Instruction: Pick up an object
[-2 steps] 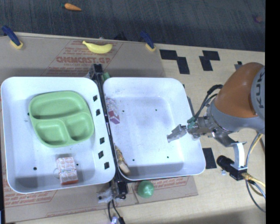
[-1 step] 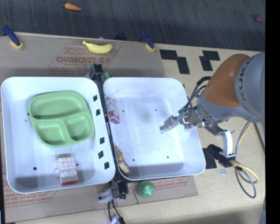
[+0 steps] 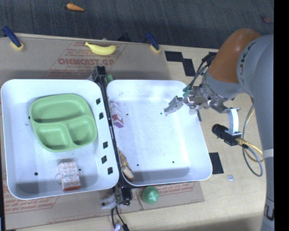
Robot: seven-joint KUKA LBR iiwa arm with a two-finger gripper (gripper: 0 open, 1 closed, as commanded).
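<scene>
My fingers [image 3: 171, 106] hang over the right bin's [image 3: 154, 170] upper right part; whether they are spread or pressed together I cannot tell. The small red-and-white carton [image 3: 116, 115] lies against that bin's left wall, long axis running up-down, print unreadable. Cardboard [image 3: 67, 61] behind the bins reads "CHEMCAST".

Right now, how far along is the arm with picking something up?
Nothing looks picked up yet. The gripper hangs over the right bin, upper right part, with nothing visible between its fingers. The small carton lies against that bin's left wall, and the green tray and packet sit in the left bin. Reaching an object, grasping and lifting remain.
</scene>
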